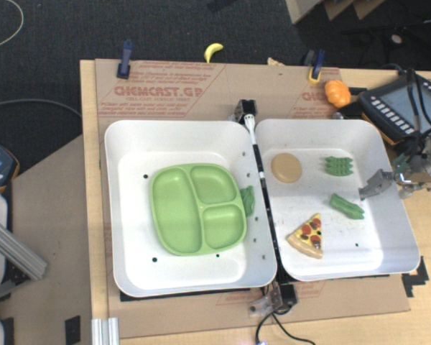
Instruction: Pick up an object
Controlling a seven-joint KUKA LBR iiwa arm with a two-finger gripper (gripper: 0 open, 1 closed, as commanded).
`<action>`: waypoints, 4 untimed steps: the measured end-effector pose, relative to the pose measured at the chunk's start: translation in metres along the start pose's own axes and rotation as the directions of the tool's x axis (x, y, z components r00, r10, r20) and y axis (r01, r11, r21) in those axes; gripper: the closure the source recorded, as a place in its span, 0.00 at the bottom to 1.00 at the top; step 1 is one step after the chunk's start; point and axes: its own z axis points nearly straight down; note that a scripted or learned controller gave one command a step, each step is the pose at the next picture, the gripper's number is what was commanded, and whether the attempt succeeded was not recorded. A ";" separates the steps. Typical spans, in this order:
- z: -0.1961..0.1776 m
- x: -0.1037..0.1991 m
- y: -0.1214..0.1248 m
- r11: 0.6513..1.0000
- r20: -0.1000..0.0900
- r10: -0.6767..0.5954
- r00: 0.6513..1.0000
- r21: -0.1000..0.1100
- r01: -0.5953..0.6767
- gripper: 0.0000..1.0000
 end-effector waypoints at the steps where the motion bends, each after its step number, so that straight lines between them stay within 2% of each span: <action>1: 0.119 -0.007 0.015 1.000 -0.018 -0.006 1.000 0.003 0.006 0.00; 2: 0.117 0.098 -0.031 1.000 -0.009 -0.008 1.000 0.006 0.008 0.00; 3: 0.106 0.091 -0.029 1.000 0.000 0.002 1.000 -0.001 -0.002 1.00; 4: 0.011 0.169 -0.027 1.000 -0.003 -0.010 1.000 -0.010 0.010 1.00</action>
